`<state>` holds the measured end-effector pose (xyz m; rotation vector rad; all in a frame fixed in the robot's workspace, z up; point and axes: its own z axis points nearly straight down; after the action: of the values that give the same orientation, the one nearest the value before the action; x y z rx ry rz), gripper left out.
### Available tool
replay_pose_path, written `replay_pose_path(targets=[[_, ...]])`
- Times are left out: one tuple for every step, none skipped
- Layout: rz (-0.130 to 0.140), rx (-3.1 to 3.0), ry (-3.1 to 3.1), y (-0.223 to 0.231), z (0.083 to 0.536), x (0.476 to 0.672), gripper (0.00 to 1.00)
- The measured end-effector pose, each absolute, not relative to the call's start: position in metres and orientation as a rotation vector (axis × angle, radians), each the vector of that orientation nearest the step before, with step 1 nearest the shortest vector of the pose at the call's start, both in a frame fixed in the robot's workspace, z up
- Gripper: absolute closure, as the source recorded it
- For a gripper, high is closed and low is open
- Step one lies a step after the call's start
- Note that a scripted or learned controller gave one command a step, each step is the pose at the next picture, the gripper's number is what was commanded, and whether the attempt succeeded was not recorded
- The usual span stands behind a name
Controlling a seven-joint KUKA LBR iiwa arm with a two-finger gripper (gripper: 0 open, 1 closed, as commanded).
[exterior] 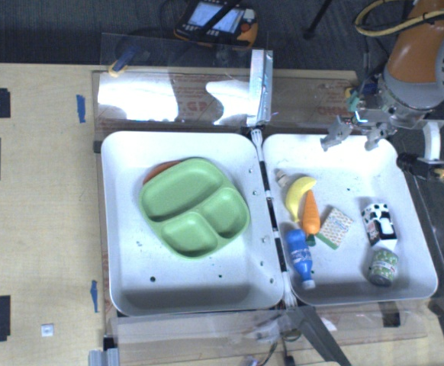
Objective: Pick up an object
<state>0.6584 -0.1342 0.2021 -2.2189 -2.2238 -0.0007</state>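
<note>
While the gripper (355,134) hangs at the frame's upper right, jaws apart and seemingly empty, I'd descend squarely over the carrot (310,213) in the right bin (414,204), avoiding the banana (297,194).

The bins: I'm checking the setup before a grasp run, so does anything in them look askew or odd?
The green divided plate in the left bin lies skewed, covering something orange-red that peeks out at its upper-left edge. In the right bin, the blue bottle lies on its side.
</note>
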Motion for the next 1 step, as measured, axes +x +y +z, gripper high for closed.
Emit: replay_pose_path(targets=[[-0.002, -2.136, -2.305, -0.1057, 0.1002, 0.6343, 0.00]])
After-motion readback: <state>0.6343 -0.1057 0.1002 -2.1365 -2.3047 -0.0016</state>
